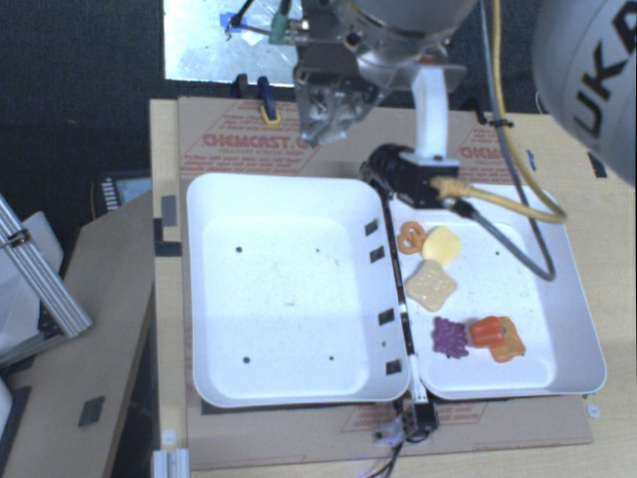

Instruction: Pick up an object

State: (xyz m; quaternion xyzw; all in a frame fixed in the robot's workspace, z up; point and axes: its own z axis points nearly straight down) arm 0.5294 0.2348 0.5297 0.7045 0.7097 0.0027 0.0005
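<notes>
The right bin (572, 317) holds several small items. A brown pretzel (410, 236) lies beside a pale yellow piece (443, 246) near its left wall. A beige cracker-like square (431, 287) sits just below them. Toward the front lie a purple bunch of grapes (450, 338) and a red and orange piece (496, 335). My gripper (324, 119) hangs high over the cardboard behind the back rim of the left bin (204, 267), well apart from all the items. I see nothing hanging from it.
A divider with black clips (390, 287) runs between the two bins. A yellow cable (508, 205) loops over the back of the right bin. A blue and yellow clamp (267, 103) sits on the cardboard's back edge.
</notes>
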